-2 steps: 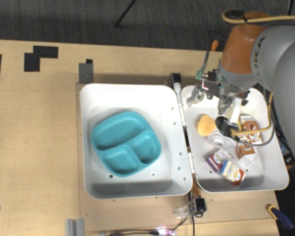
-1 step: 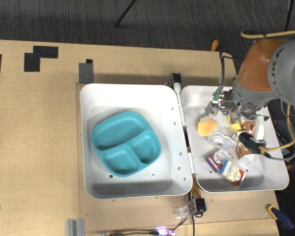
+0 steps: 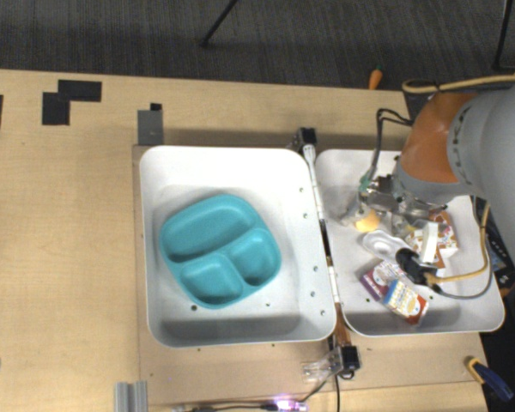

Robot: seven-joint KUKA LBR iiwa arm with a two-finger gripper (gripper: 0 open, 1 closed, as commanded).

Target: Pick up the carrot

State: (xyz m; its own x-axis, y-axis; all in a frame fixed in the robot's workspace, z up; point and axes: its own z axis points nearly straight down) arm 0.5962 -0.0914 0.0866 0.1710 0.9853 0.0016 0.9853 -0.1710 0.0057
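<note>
1. Hovering low over the right bin [image 3: 472, 312], my gripper [image 3: 386, 200] sits toward its ten o'clock corner; whether it is clenched or released I cannot tell from this angle.
2. I cannot pick out the carrot for certain. A small yellow-orange piece [image 3: 366, 221] lies just at my gripper's seven o'clock, and that may be it.
3. To do this well, I judge I should centre over that piece alone and come straight down, since packets [image 3: 399, 294] and a pale wrapper [image 3: 382, 245] crowd in at five o'clock.
4. The dividing wall [image 3: 324, 239] between bins is close at nine o'clock, so sideways slack there is thin.
5. Open room lies in the left bin [image 3: 154, 256], around the teal tray [image 3: 219, 249].
</note>
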